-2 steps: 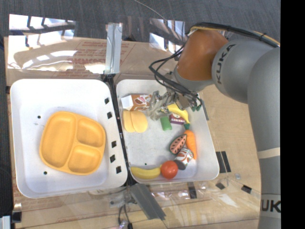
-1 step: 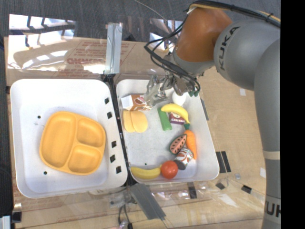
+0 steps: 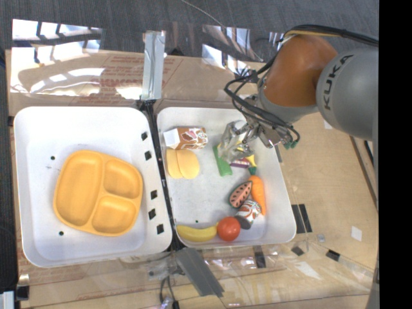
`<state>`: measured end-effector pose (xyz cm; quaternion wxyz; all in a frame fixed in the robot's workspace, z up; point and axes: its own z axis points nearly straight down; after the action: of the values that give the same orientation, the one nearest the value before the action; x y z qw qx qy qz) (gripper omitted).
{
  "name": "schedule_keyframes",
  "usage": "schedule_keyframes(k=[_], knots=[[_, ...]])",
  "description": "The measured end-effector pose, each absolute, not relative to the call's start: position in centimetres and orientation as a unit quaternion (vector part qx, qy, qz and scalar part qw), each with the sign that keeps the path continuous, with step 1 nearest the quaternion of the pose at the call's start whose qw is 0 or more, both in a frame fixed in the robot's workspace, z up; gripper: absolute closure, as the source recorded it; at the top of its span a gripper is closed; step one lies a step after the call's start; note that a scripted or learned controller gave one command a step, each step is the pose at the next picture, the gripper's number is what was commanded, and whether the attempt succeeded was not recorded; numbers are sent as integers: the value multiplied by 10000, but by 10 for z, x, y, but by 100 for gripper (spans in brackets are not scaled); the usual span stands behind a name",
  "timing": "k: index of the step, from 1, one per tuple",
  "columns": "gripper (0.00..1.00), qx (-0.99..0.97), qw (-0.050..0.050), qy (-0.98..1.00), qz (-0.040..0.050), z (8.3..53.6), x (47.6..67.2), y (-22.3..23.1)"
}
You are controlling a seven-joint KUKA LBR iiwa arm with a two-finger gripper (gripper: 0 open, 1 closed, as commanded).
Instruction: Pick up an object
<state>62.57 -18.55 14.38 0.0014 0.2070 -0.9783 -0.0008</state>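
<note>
My gripper [image 3: 230, 144] hangs low in the right bin [image 3: 206, 195], over a small cluster of a green piece [image 3: 223, 167], a yellow bit and a purple piece [image 3: 239, 163] near the bin's upper right. Nothing can be made out between its fingers. Left of it lie a brown-and-white carton [image 3: 186, 138] and a pale yellow bun-like item [image 3: 183, 164]. Lower right sit an orange carrot [image 3: 257, 190], a brown oval item [image 3: 240, 194] and a white-and-red toy [image 3: 250, 211]. A red tomato [image 3: 228, 229] and a yellow banana [image 3: 196, 233] lie along the front wall.
The left bin [image 3: 32, 140] holds a yellow divided tray [image 3: 98, 192]. The grey arm with its orange band [image 3: 299, 73] comes in from the upper right over the right bin's far corner. Cardboard lines the bench behind the bins.
</note>
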Motion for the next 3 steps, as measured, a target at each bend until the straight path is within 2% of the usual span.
schedule_keyframes(k=[1,2,3], knots=[[100,1223,-37,-9925,12,246,637,-170],[0,1222,-8,-9925,0,242,636,-170],[0,1333,34,-9911,-21,115,581,-210]])
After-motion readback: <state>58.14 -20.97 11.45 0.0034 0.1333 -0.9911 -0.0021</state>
